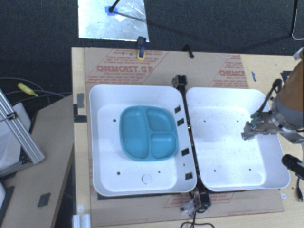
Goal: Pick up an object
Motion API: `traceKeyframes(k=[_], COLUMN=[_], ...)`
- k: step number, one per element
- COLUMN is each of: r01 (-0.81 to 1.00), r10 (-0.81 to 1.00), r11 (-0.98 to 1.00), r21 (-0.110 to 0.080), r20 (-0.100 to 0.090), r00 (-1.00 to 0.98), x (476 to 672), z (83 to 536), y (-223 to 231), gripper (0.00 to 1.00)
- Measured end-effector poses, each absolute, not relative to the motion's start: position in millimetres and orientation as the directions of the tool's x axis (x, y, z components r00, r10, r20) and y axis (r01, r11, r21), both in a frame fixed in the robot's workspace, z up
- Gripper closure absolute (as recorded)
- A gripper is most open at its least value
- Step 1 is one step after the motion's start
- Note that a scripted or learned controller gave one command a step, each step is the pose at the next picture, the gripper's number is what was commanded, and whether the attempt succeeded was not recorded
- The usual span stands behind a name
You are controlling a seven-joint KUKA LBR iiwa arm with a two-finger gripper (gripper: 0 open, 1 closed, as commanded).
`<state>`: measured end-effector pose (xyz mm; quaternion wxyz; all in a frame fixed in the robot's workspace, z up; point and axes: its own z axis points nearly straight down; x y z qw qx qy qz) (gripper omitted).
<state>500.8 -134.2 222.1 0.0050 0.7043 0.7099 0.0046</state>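
Note:
A light blue divided plate [147, 132] lies flat in the middle of the left bin [107, 175]. A small clear disc [147, 178] rests on the left bin's floor near its front wall. My gripper [249, 131] hangs over the right part of the right bin [228, 177], far to the right of the plate. I see nothing held at its tip.
The two white bins sit side by side on a brown board, joined by a black clamp strip [184, 127] down the middle. A shiny metal sheet [113, 12] lies on the dark floor at the back. An aluminium frame [19, 132] stands at the far left.

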Motion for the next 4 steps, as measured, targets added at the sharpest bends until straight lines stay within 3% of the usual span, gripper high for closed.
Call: traceKeyframes(k=[1,2,3,4], r01=[1.0,1.0,1.0,1.0], r10=[1.0,1.0,1.0,1.0], r11=[0.014,0.01,0.018,0.007], r21=[0.008,0.015,0.005,0.011], r20=[0.003,0.003,0.005,0.005], r00=[-0.014,-0.01,-0.019,-0.007], x=[528.6,487.0,486.2,486.9], z=[267,377,401,488], y=[-45,-7,130,151], gripper=[1.0,1.0,1.0,1.0])
